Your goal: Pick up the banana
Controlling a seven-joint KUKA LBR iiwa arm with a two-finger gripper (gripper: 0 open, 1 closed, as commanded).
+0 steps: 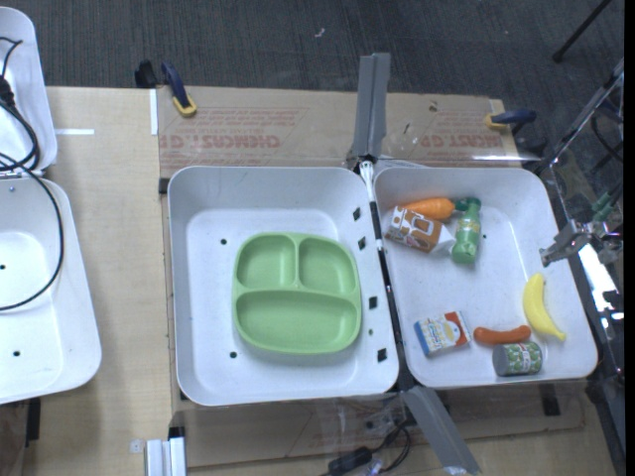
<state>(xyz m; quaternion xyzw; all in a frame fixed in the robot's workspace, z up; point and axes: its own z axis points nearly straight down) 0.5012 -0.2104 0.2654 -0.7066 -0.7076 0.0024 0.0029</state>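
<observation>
My target, the small curved yellow banana (542, 307), lies loose at the right bin's (526, 228) right wall, just right of an orange sausage (502, 334) and green can (518, 358). Gripper (558, 249) sits at the rim just beyond it; grip state: cannot tell. Wall crowds my approach.

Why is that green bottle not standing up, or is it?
It's lying down. The green bottle rests on its side in the right bin, cap end toward the back, beside the carrot.

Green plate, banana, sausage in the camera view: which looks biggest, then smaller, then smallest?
1. green plate, biggest by far
2. banana
3. sausage, though it and the banana look close in length
</observation>
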